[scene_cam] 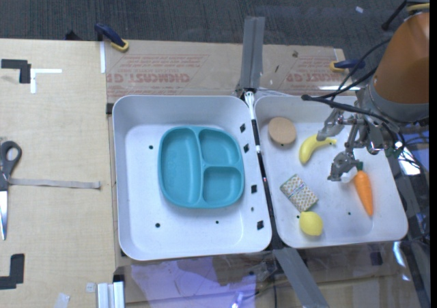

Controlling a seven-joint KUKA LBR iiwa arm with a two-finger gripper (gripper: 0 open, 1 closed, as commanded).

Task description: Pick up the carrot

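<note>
Because the carrot (364, 192) lies at the right side of the right bin (382, 235), close to where the arm (403, 61) reaches in, the hand (343, 164) is brought low over that bin, just beside the carrot's pale top end. How wide the hand is parted cannot be told, and nothing is seen held in it. The carrot is laid flat on the bin floor, tip pointing toward the near rim, apart from the banana (311, 147), the round biscuit (282, 130), the patterned sponge (299, 192) and the lemon (311, 223), so it can probably be approached without disturbing them. A teal divided plate (202, 166) is kept in the left bin (130, 184).
</note>
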